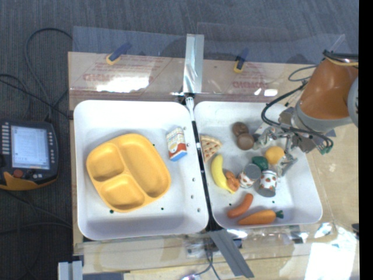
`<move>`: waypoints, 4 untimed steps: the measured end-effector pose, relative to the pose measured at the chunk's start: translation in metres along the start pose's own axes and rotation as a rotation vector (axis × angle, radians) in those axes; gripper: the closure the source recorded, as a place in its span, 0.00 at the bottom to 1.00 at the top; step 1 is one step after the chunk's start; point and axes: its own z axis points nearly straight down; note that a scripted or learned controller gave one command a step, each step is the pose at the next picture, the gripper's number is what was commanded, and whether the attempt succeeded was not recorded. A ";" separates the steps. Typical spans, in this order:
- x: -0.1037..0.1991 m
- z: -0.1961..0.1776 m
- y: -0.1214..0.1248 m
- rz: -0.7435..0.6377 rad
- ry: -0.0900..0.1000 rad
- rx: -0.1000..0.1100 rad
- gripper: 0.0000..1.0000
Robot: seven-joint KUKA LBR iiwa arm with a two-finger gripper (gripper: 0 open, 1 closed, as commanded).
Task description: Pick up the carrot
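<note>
Right bin: carrot at front edge, sausage just behind it, banana nearby. Left bin: yellow divided tray. My claw: grip state indeterminable.

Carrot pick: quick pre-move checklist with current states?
1. Carrot in view, lying at right bin's near edge: ok.
2. Top of carrot uncovered: ok.
3. Clear space around it: not ok, the hot dog lies right beside it.
4. Hand above carrot: not ok, it sits over the toys mid-bin.
5. Hand empty: cannot tell.
6. Finger opening: cannot tell.
</note>
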 end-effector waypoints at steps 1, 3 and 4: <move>-0.058 0.002 -0.028 0.015 0.000 -0.001 0.00; -0.021 0.001 -0.008 0.275 -0.004 -0.002 0.00; -0.028 0.001 -0.013 0.313 -0.003 -0.002 0.00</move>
